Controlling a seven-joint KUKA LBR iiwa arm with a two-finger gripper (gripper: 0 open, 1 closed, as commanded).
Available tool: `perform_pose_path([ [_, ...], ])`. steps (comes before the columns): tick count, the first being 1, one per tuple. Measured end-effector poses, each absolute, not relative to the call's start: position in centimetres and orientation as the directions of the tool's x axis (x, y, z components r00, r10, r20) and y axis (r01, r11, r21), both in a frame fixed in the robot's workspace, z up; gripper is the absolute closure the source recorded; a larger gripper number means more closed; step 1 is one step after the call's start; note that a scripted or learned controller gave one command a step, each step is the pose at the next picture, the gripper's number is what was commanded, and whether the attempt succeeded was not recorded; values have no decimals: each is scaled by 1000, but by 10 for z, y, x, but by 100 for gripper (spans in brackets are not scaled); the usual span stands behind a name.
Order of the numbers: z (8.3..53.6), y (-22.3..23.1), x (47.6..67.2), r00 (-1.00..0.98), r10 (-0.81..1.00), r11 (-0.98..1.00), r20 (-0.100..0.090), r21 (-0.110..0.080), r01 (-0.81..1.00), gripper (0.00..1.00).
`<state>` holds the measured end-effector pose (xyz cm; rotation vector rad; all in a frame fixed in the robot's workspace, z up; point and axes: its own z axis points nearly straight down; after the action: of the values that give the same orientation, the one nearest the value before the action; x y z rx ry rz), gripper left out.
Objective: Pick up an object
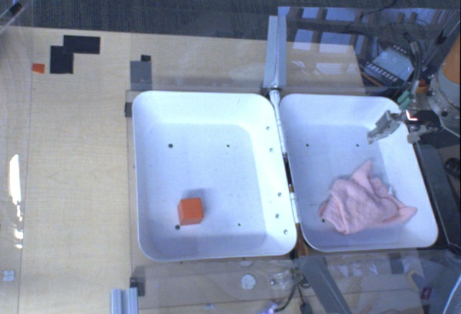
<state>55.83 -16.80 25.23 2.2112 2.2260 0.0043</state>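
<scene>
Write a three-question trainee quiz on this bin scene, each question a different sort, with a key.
1. True or false: the orange block lies in the right bin.
2. Which thing lies nearest the gripper? A) orange block B) pink cloth C) a blue cup
3. Fill in: the gripper hangs over the ____ bin, near its far right corner.

Key: 1 false, it sits in the left bin, towards its near left corner. 2 B. 3 right.

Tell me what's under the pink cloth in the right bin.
The pink cloth lies crumpled on the right bin floor. Anything beneath its folds is hidden.
</scene>
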Motion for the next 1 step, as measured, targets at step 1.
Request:
perform_pose_path([
  [1, 106, -205, 549, 81, 997, -81, 0, 2, 997, 0],
])
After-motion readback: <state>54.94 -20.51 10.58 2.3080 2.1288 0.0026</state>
